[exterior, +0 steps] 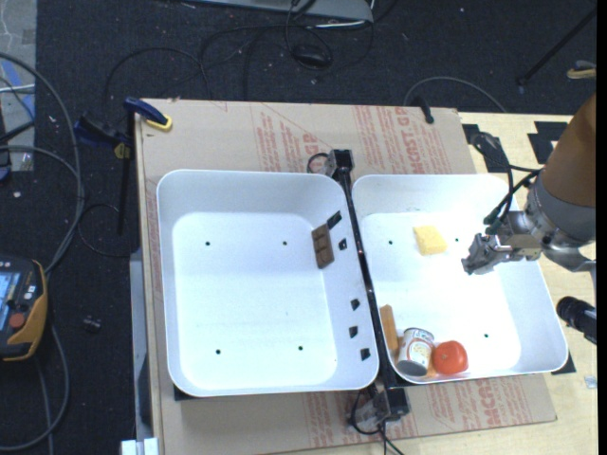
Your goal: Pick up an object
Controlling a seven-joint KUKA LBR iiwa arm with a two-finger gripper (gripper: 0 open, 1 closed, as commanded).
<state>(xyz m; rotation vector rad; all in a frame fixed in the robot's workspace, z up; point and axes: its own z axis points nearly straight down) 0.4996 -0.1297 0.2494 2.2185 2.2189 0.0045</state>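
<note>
While the fingers (pixel 477 259) hover over the right bin (pixel 531 282), their spread cannot be told and nothing shows between them. Yellow block (pixel 431 240) lies just beside them, probably the target; can (pixel 414 351) and tomato (pixel 450 356) crowd the near corner.

The claw (pixel 477 259) hangs over the right white plastic bin (pixel 531 301), near a pale yellow sponge block (pixel 430 240); a round red tomato (pixel 450 356) lies beside a small tin can (pixel 414 350).
</note>
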